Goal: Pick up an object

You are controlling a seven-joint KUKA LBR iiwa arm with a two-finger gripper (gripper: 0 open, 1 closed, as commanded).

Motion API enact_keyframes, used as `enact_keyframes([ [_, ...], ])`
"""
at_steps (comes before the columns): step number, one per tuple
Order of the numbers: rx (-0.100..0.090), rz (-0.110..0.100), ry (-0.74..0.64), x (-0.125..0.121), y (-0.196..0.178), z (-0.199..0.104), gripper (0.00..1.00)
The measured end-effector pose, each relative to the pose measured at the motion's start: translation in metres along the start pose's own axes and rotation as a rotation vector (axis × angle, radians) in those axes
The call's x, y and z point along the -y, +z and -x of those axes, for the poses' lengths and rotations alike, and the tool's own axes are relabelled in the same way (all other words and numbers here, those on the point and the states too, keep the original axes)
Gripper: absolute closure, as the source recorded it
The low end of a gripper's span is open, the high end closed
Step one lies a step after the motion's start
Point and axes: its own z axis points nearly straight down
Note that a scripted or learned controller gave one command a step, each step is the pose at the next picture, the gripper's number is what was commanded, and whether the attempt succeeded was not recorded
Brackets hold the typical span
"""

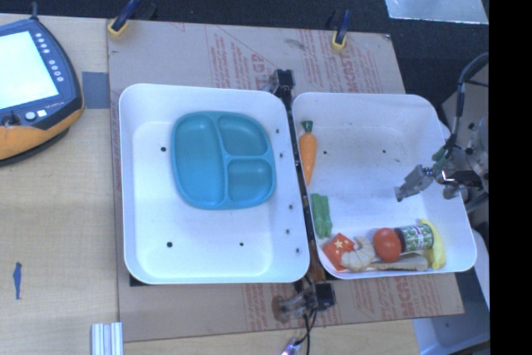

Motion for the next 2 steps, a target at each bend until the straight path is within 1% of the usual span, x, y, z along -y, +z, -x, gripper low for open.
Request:
enact_keyframes([
  [1, -0.001, -0.004, 0.000, 0.001, 0.084, -0.037, 0.00],
  [2, 0.001, -0.001, 0.002, 0.001, -0.006, 0.049, 0.00],
])
